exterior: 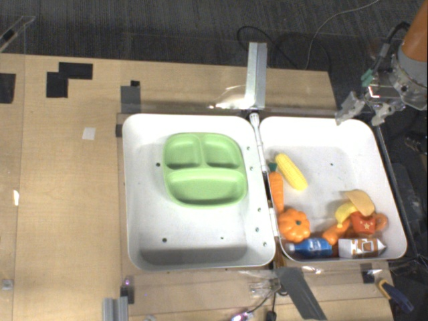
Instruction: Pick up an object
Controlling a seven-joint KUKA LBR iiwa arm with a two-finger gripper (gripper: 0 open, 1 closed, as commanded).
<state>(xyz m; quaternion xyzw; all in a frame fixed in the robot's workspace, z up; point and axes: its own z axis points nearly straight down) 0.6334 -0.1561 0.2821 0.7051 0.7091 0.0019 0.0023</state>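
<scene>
- Fingers [362, 108]: you see two grey fingers spread apart with nothing between them, hanging over the far right corner of the right-hand shallow white bin [374, 142]; judged, they are parked clear of the contents so that a descent can be lined up.
- Grey arm with orange band [411, 59]: it enters from the right edge, its wrist well apart from every object, so no pick has begun.
- Yellow plastic corn cob [291, 171]: lying tilted on open bin floor, apart from the cluster; likely your easiest target, since the fingers can straddle it freely.
- Long orange carrot [275, 191]: pressed along the left wall of the right bin, where the wall may block one finger.
- Small orange pumpkin [294, 224]: just below the carrot, touching it.
- Blue bottle [311, 248] and white carton [362, 247]: lying against the near wall.
- Mixed heap of toy food, tan, yellow, orange and red [358, 216]: crowded in the near right corner; individual pieces are hard to separate.
- Green three-compartment plastic tray [203, 168]: flat in the middle of the left-hand white bin [144, 179], nothing on it.
- Tan wooden worktop [60, 199]: carries both bins side by side.
</scene>
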